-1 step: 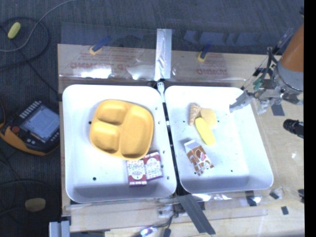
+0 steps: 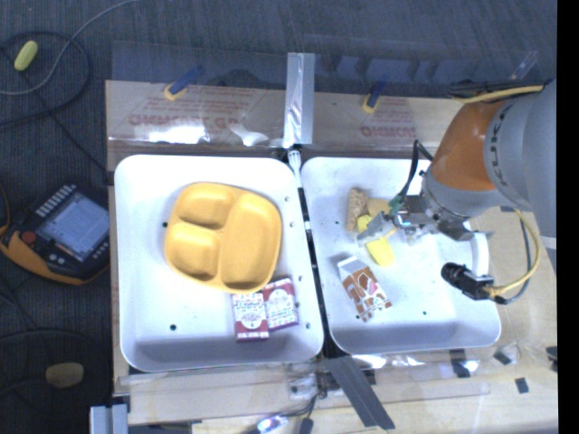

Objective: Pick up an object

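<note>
My gripper (image 2: 404, 221) hangs low over the middle of the right bin (image 2: 470, 328), below the orange wrist band. Just left of it lie a small yellow block (image 2: 381, 251), a yellow-green piece (image 2: 365, 223) and a tan oblong item (image 2: 357, 203). A brown and white packet (image 2: 364, 287) lies closer to the front of the same bin. In the left bin (image 2: 145, 333) sits a yellow divided tray (image 2: 223, 233), with two red and white packets (image 2: 264, 310) in front of it. Nothing shows between the fingers.
A metal strip (image 2: 299, 98) divides the bench at the back between the bins. A black connector and yellow cable (image 2: 470, 280) hang from the arm over the right bin's right side. A handheld pendant (image 2: 59, 233) lies on the floor, left of the bench.
</note>
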Robot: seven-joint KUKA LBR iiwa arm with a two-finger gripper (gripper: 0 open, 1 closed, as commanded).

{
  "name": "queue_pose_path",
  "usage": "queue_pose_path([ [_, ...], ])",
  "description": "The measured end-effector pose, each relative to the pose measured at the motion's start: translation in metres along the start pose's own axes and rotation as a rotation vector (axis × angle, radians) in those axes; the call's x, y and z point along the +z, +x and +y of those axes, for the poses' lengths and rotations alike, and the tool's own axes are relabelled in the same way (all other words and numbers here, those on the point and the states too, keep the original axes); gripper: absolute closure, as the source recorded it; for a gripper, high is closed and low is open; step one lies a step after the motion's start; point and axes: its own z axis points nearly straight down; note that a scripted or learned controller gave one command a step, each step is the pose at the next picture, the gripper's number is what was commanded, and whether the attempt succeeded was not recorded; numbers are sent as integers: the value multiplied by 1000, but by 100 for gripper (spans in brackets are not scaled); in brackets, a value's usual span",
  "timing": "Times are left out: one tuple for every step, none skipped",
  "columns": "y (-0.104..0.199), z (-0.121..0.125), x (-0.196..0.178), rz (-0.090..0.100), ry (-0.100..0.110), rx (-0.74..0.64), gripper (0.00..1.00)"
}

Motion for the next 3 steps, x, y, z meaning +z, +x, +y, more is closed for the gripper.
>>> queue_pose_path([
  [-9,-26,-173,-4,-3,71,0],
  [25,-7,-32,0,1,38,0],
  [40,-48,13,-6,-17,-127,0],
])
